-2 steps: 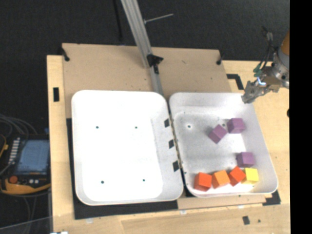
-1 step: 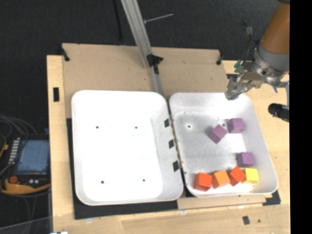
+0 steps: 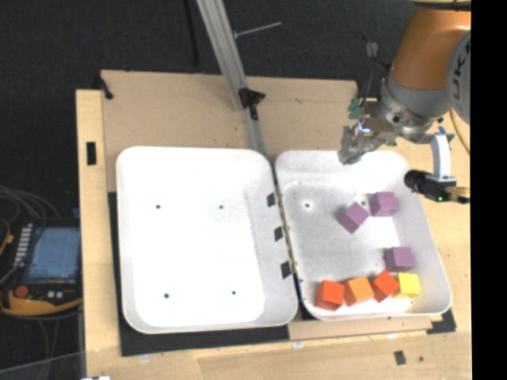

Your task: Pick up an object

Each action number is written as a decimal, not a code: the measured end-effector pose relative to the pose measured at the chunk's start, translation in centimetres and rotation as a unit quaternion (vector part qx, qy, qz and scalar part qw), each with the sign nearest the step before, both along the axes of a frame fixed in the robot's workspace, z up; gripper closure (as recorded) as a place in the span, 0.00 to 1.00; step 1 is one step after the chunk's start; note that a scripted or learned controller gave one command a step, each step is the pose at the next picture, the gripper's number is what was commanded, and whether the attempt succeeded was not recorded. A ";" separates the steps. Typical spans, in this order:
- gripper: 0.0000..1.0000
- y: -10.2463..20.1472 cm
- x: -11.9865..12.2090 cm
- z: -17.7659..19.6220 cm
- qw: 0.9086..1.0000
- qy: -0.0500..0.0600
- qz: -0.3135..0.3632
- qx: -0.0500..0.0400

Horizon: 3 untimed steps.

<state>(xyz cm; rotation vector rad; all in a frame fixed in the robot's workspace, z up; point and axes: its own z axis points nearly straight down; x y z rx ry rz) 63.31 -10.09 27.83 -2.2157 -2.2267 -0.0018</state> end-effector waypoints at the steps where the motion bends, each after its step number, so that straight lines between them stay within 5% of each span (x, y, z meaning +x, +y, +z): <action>1: 1.00 6.2 0.4 -0.9 1.000 0.001 0.001 0.000; 3: 1.00 17.8 1.2 -0.7 1.000 -0.001 0.001 0.000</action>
